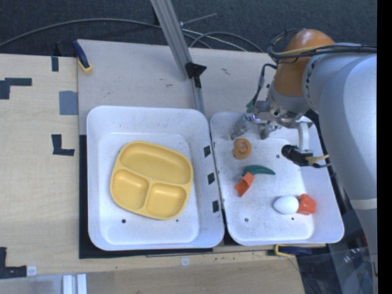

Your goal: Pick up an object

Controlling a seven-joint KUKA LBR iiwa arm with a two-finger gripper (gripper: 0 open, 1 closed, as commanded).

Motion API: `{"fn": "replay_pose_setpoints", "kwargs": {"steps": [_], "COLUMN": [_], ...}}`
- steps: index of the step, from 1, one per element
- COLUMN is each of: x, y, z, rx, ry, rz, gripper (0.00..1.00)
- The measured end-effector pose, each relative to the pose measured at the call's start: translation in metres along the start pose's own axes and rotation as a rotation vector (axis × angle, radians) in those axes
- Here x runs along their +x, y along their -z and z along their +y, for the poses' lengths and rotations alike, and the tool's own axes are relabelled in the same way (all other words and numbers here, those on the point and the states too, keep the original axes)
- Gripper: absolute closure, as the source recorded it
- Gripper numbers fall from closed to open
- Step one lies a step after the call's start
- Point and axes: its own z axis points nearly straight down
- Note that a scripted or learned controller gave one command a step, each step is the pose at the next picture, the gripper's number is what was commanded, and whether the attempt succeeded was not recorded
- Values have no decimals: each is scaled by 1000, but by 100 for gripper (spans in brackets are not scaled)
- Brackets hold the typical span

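Broadly, a pale wooden bench (37, 182) carries dark tape marks on its left part, and dark carpeted floor (61, 5) with black cables shows along the top. A grey metal post (174, 35) slants down from the top toward the gap between the bins, and a blue-and-yellow clamp (81, 55) sits near the board's upper left corner.

The grey arm (349, 115) is cut off by the right edge, with its orange band (303, 54) above the wrist. The gripper (254, 127) hangs over the upper edge of the right bin (324, 225); it is small and blurred, and whether it is spread or closed cannot be told, nor is anything visibly between the fingers. A black fitting with a yellow cable (297, 155) lies just below the wrist, its nature unclear.

The left bin (101, 225) holds a yellow tray (151, 179) with three compartments, lying a little askew. In the right bin lie a white egg-shaped object (285, 204) touching a small orange block (307, 204), a green curved piece (258, 170), an orange-red wedge (244, 184) just below it, and a tan round object (242, 148) near the gripper but apart from it.
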Motion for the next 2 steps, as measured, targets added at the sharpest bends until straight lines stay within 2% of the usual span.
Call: {"fn": "replay_pose_setpoints", "kwargs": {"steps": [1, 2], "x": [1, -7], "y": [11, 62], "z": [0, 5], "rx": [-1, -15], "ry": [1, 1], "rz": [0, 1], "gripper": [100, 100]}}
